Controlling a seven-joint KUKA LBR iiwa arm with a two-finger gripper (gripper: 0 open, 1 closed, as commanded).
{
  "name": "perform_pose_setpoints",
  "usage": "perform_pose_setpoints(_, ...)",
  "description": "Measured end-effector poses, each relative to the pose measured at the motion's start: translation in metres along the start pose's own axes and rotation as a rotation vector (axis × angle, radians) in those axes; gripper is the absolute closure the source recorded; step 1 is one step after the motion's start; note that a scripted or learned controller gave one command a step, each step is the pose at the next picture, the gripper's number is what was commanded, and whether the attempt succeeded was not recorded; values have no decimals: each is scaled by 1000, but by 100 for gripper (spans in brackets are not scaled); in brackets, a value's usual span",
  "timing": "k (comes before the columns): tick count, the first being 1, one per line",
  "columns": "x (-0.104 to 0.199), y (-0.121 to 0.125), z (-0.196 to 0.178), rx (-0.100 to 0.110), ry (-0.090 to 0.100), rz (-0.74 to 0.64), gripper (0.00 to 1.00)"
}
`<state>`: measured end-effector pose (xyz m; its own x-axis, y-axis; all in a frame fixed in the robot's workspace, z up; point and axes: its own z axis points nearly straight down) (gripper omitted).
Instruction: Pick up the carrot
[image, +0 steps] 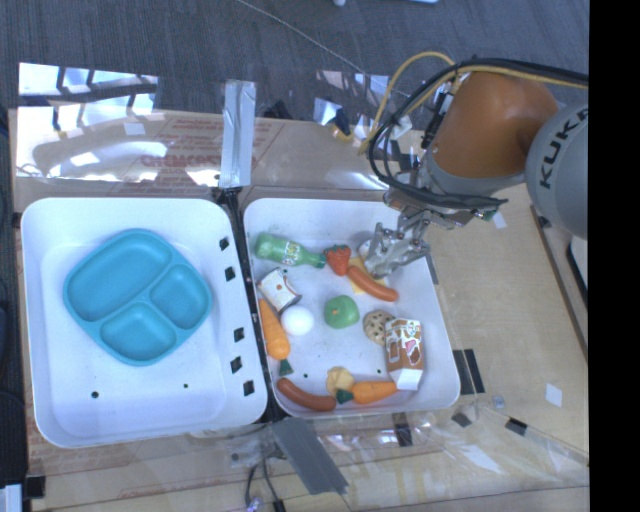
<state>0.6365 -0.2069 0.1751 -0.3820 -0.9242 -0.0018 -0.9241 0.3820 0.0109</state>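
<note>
Carrot (372, 392) far from gripper (392, 250)

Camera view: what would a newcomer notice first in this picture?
First, the grey arm with its orange band at upper right, its gripper low over the right bin full of toy food. Next, the blue divided plate alone in the left bin.

Left bin (40, 300): we log a blue divided plate (138, 295) lying flat near its centre. Right bin (440, 340): green bottle (287, 251) at 11 o'clock, strawberry (339, 260) just beside it. White egg (297, 321) and green apple (341, 312) mid-bin; small can (279, 289) above the egg. Cookie (377, 323) touching the juice carton (405, 353) at 4 o'clock. Sausage (306, 397) at 6 o'clock.
</note>
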Motion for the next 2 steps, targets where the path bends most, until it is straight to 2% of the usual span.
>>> perform_pose_setpoints(1,-30,21,54,1,0,-406,100)
perform_pose_setpoints(2,-25,77,88,2,2,-762,100)
